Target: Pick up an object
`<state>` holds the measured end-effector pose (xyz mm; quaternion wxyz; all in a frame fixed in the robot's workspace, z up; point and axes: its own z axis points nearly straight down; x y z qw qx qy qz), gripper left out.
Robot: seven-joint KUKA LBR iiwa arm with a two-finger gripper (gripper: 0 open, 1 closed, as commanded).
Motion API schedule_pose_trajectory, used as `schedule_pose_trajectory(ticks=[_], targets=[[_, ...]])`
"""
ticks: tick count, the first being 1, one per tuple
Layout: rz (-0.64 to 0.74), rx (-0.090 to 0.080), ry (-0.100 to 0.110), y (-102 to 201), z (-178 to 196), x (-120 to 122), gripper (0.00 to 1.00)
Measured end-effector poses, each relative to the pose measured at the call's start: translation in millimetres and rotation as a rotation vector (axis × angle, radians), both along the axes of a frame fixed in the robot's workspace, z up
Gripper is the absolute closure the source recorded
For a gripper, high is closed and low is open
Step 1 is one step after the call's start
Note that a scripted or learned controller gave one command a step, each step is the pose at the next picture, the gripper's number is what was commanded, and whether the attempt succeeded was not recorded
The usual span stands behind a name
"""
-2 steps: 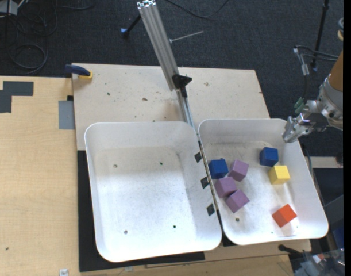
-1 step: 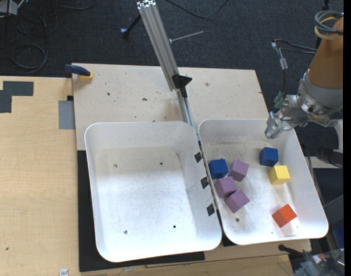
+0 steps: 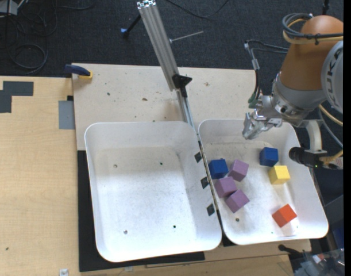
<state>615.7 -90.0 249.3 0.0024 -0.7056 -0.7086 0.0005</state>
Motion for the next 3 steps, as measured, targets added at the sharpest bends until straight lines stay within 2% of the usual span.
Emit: schedule_pose_trajectory(ticks=[1,2,3], targets=[[0.001,0.000,-0.001,59.6,-10.1,11.9,1.00],[0.000,-0.001,-0.002,111.2,-4.0,13.4,1.00],[0.001,-0.001,0.001,168.7,-21.4,16.2,1.00]])
